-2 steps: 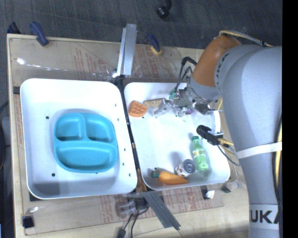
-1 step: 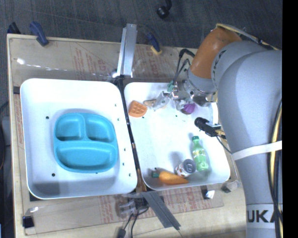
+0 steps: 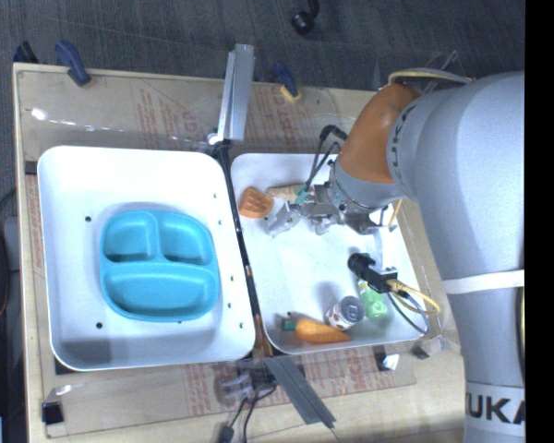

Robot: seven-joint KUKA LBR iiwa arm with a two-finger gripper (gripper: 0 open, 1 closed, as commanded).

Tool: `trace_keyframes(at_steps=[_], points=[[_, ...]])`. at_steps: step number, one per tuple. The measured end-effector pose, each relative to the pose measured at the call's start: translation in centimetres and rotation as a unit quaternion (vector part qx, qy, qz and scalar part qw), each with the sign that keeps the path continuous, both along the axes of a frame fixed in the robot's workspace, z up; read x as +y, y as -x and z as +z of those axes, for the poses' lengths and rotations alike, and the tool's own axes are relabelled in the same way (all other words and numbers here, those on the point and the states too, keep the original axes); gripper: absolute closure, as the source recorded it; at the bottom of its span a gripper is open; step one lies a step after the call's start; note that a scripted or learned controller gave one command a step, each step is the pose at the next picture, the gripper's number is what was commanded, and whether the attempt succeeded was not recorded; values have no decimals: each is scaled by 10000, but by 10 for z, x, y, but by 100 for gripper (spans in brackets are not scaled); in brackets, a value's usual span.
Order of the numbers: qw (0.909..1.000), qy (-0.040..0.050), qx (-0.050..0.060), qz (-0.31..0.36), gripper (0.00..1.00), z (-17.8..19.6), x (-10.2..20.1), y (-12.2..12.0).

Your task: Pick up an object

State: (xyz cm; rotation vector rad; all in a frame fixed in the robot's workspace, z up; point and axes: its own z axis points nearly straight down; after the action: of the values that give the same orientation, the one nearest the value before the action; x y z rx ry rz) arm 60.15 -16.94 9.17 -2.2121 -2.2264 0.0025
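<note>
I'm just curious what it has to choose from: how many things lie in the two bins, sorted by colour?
Blue: 1, divided plate
Orange: 2, carrot and lump
Green: 1, block
Silver: 1, can
Beige: 1, stick, hard to make out
Total: 6

Left bin: blue divided plate at centre.
Right bin: gripper upper left, just beside orange lump; carrot at lower edge.
</note>
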Motion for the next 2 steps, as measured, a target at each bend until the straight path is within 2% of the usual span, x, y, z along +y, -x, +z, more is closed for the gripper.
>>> trace_keyframes(at_steps=[1,2], points=[[10000,5,-11,21,0,1,-26,-52],[10000,-1,-1,0,0,0,-23,69]])
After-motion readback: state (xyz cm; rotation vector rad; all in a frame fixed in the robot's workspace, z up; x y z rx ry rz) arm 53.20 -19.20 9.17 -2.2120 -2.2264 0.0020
